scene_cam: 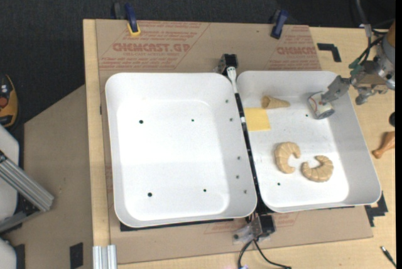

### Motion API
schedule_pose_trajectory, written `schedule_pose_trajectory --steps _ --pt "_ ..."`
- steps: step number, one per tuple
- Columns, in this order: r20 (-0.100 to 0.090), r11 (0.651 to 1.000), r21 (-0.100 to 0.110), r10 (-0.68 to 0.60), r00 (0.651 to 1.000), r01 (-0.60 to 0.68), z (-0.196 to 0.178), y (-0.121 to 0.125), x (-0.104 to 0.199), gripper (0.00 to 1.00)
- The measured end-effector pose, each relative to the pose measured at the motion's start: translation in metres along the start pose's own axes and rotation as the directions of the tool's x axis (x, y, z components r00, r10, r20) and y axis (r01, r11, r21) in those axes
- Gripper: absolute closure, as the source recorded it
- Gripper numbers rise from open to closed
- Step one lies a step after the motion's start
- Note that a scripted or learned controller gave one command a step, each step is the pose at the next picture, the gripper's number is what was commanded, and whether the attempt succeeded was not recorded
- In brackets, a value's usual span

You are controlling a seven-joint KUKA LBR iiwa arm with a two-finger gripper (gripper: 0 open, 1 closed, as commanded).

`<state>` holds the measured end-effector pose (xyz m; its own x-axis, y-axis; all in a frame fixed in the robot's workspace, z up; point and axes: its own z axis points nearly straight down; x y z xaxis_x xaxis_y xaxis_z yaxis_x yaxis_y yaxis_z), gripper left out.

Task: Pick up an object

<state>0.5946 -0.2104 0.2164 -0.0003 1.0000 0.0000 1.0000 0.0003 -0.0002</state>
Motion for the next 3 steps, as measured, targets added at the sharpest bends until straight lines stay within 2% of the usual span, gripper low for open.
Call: schedule_pose_trajectory --steps 1,2,3 --pt "-0.005 1.000 0.008 -0.006 1.000 0.006 0.138 -0.017 0.089 0.00" --pt "-0.005 1.000 0.010 0.001 1.000 -0.001 0.132 -0.095 0.119 0.00" --pt "0.000 1.000 0.001 0.002 1.000 -0.002 0.122 -0.091 0.117 1.00"
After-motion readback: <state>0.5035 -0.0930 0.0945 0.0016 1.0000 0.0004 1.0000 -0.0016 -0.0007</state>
